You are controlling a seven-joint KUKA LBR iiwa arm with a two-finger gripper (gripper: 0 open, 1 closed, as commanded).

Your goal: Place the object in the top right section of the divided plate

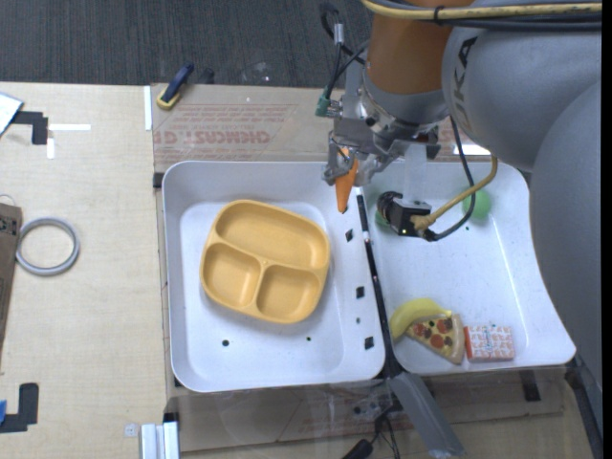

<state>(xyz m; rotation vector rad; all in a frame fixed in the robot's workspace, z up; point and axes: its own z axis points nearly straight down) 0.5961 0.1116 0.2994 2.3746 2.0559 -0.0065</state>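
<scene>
The left bin [249, 352] holds a yellow plate [215, 247], set a little askew near its middle, with one long section along the far side and two smaller ones along the near side. The right bin [497, 266] holds four things: a banana [416, 311] and a pizza slice [435, 334], touching each other in the near left corner, a pink and white box [490, 341] just beside the slice, and a green ball [478, 205] towards the far side (partly hidden behind a cable). The carrot [342, 194], an orange tapered toy, is in neither bin: the jaws are clenched on its thick end and it hangs tip down over the far right corner of the left bin, just beside the rims where the two bins meet. It sits beyond the plate's right corner and apart from it, with bare white bin floor between them. The arm [421, 27] comes in from the right and the top of the view, its orange band above the wrist, the wrist pointing almost straight down at the bins' shared edge. On the surface left of the bins lies a roll of tape [46, 245].
</scene>
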